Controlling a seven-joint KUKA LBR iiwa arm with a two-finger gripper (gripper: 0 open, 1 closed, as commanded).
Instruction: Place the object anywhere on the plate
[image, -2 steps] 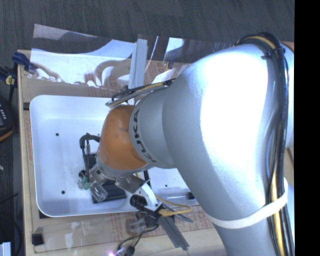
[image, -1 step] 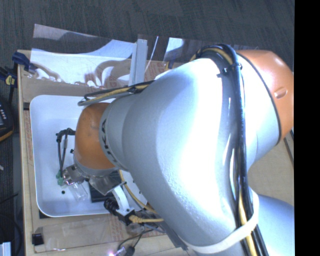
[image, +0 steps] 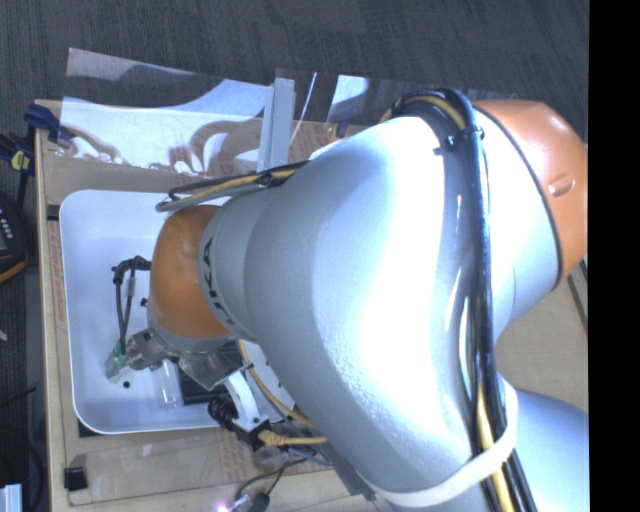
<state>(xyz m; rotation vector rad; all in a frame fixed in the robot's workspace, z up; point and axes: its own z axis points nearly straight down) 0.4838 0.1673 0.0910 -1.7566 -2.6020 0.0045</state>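
My grey arm (image: 400, 300) reaches in from the right and covers most of the view. Its orange band (image: 185, 275) hangs over the left white bin (image: 85, 250). Below the band, the gripper (image: 150, 365) sits low over the bin's near left part, close to the floor. Black cables (image: 125, 290) loop down beside the wrist. A small green bit (image: 118, 352) shows at the gripper's left side, and I cannot tell what it is. The arm hides the rest of the bin floor and the right bin.
The left bin's far wall (image: 110, 200) and near left corner (image: 95, 420) border the gripper. A wooden bench edge (image: 140, 470) runs along the front. Clear sheeting (image: 150, 110) stands behind the bins. Loose yellow and black wires (image: 270, 435) hang near the bin's front rim.
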